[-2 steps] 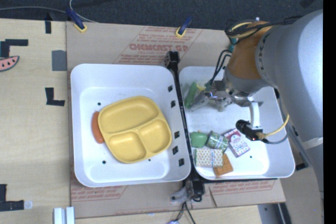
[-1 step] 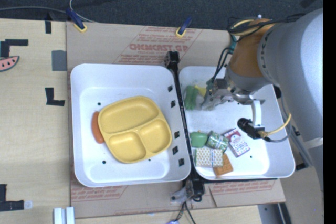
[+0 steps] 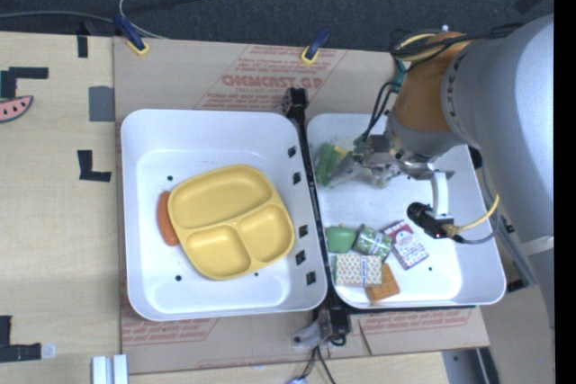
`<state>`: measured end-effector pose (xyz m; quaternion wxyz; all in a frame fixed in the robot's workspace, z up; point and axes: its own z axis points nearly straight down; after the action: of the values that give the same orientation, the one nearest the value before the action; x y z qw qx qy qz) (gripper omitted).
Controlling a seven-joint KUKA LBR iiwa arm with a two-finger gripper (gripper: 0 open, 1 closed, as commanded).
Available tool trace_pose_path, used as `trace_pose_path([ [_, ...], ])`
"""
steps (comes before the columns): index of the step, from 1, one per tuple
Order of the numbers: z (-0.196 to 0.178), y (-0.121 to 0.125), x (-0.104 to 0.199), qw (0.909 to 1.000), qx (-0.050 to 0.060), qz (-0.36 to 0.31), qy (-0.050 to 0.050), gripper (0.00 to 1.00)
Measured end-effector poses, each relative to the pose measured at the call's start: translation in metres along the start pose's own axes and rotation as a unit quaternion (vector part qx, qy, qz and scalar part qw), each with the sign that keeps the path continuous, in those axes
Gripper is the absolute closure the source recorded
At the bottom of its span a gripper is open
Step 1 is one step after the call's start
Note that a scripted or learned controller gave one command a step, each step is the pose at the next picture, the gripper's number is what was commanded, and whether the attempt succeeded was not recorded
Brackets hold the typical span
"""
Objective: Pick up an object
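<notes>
The right bin (image 3: 477, 279) holds several small items. A green object (image 3: 326, 163) lies in its far left corner against the divider. My gripper (image 3: 353, 165) hangs low over that corner, its tip right beside the green object and possibly touching it. Nearer the front lie a round green piece (image 3: 340, 238), a green patterned packet (image 3: 370, 241), a red and white card (image 3: 408, 245), a checkered packet (image 3: 350, 270) and an orange cracker (image 3: 383, 284). The arm's wrist (image 3: 423, 103) covers the bin's far right part.
The left bin (image 3: 144, 283) carries a yellow divided plate (image 3: 232, 220) with an orange-red item (image 3: 166, 218) tucked at its left edge. A black divider (image 3: 306, 193) separates the bins. A black connector and yellow cable (image 3: 432, 220) hang from the arm above the right bin.
</notes>
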<state>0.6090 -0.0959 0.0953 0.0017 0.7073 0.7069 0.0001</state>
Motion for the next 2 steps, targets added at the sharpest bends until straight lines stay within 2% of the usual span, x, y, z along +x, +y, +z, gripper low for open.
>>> trace_pose_path([
  [1,0.0088,-0.0558,-0.0026,1.0,0.0,-0.001,0.001,0.0],
  [2,0.009,-0.0525,-0.0006,1.0,0.0,0.0,0.0,0.0],
])
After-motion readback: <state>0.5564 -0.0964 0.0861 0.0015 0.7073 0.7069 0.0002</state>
